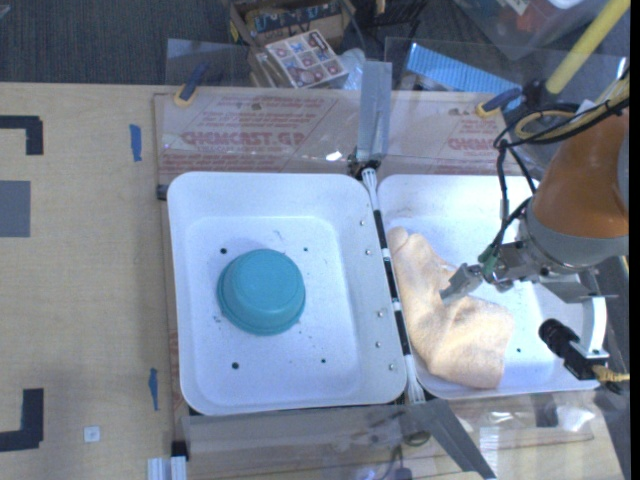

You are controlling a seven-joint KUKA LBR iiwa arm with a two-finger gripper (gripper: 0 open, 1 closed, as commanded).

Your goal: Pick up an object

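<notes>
A teal upturned bowl (262, 290) sits near the middle of the left bin (190, 208). A crumpled tan cloth (448, 318) lies along the left side of the right bin (440, 193). My gripper (462, 282) reaches in from the right and hovers low over the cloth's upper right part, its grey fingers pointing left. Whether they touch the cloth I cannot tell.
A clear plastic wall (370, 118) stands behind both bins, with cardboard boxes and clutter beyond it. The wooden bench (80, 268) spreads to the left. The arm's orange band (590, 183) and cables hang over the right bin's right side.
</notes>
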